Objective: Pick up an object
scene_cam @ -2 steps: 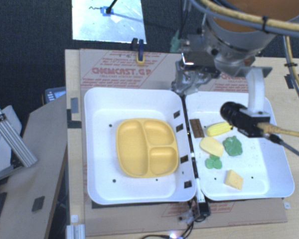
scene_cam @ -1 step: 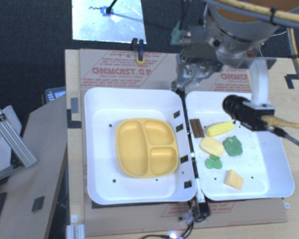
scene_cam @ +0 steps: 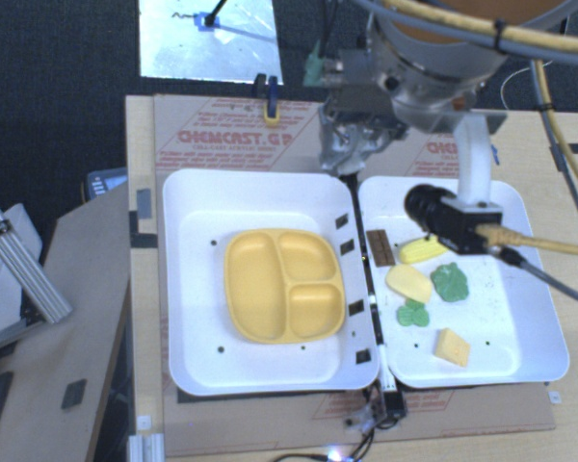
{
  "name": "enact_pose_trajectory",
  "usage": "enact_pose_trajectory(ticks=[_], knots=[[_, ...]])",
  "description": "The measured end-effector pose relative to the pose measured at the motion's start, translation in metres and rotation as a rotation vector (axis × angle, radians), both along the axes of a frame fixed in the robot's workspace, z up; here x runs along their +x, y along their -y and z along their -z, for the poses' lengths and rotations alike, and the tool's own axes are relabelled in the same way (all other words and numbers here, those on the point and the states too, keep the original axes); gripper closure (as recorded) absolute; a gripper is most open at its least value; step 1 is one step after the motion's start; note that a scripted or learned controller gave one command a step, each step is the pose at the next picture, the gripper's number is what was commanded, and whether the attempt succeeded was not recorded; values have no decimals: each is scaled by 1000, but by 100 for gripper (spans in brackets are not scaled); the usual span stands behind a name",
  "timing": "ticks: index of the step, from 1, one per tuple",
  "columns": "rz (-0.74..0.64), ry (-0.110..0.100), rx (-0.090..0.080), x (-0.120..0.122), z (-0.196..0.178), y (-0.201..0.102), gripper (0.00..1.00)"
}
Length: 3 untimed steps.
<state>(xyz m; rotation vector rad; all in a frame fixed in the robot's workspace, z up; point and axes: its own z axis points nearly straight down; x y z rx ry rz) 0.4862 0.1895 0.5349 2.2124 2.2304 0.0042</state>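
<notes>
Your gripper hangs over the far edge between the two bins, and you cannot tell how it is set. The yellow corn, two green toys and cheese wedge lie in the right bin. The left bin holds a yellow tray

Counter: tan top, mostly covered by a brown cardboard sheet with red print. Two shallow white bins sit side by side on the sheet, touching along the middle: left bin, right bin. Small yellow-and-black clamp stands at the sheet's far edge. Dark tape patches on the counter's left margin, beside the left bin.
</notes>
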Motion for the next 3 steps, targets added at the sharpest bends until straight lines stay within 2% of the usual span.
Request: enact_pose_trajectory(ticks=[2,3], knots=[[1,0,0,0,0,-46,100],[1,0,-1,0,0,-45,100]])
